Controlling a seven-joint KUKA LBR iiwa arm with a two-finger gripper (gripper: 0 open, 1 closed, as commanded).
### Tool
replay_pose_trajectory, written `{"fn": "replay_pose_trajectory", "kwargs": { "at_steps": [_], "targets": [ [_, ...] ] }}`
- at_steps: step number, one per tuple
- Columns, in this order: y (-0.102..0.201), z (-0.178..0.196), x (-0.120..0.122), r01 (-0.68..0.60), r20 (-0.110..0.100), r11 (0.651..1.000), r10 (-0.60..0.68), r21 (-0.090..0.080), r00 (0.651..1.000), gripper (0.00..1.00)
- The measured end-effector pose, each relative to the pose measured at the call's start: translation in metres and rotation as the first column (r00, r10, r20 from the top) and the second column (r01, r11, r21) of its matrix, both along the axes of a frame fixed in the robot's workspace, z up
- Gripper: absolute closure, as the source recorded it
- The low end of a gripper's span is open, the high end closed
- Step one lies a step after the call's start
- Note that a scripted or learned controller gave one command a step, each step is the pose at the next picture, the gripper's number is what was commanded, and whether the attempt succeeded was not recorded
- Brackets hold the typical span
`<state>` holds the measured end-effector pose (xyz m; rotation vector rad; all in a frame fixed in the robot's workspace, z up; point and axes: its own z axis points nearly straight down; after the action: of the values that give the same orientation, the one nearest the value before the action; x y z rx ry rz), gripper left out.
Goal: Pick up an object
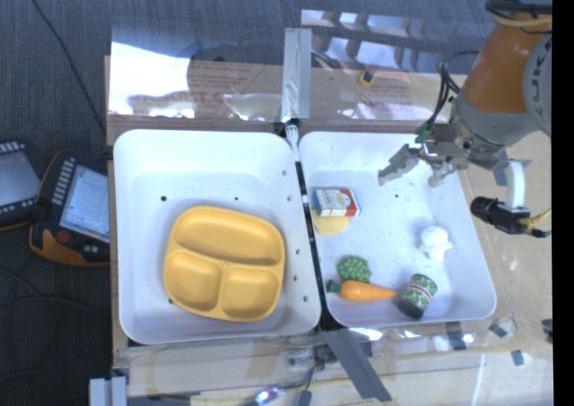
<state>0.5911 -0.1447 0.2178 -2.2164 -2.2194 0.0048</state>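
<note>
Gripper (pixel 414 168) hung over the right bin's (pixel 395 149) upper area, fingers spread apart, nothing between them. Objects sat lower in that bin: small carton (pixel 335 203) against the left wall, carrot (pixel 363 290) and can (pixel 417 294) near the front, white ball (pixel 435 237) at right. Yellow tray (pixel 224 261) lay in the left bin (pixel 143 162).

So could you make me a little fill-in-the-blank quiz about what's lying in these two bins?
1. The yellow tray lies in the ____ bin.
2. The carrot lies right below a ____ toy.
3. The claw hangs above the ____ bin's upper part.
4. The tray has ____ compartments.

Missing words: left; green; right; three
</note>
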Motion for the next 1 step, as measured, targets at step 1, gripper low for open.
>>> {"fn": "replay_pose_trajectory", "kwargs": {
  "at_steps": [1],
  "targets": [
    [-0.0684, -0.0620, 0.0763, -0.103, -0.001, 0.995, 0.103, -0.004, 0.995, 0.00]
  ]
}}
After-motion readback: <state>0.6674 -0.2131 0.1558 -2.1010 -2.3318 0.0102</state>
